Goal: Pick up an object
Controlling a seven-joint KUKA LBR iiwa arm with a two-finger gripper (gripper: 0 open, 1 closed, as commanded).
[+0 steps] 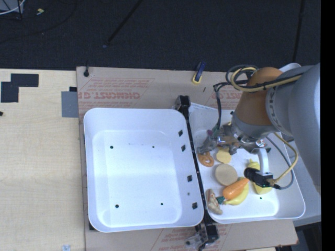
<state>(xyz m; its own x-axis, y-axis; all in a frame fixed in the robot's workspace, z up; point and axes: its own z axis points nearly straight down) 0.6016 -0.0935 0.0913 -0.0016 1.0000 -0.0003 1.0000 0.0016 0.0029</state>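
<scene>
The arm point(272, 103) reaches into the right bin point(285, 208), its end effector point(222, 140) low over the toys — its state I cannot tell. A tan disc point(226, 174), carrot point(235, 187) and banana point(238, 195) lie just below. Mirrored red print on the cardboard point(118, 85) stays unreadable.

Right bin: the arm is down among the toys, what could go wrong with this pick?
The toys crowd together: the tan disc, carrot and banana touch, so the pincer may nudge neighbours or catch two. The arm's loose cables hang near the items and could snag.
</scene>
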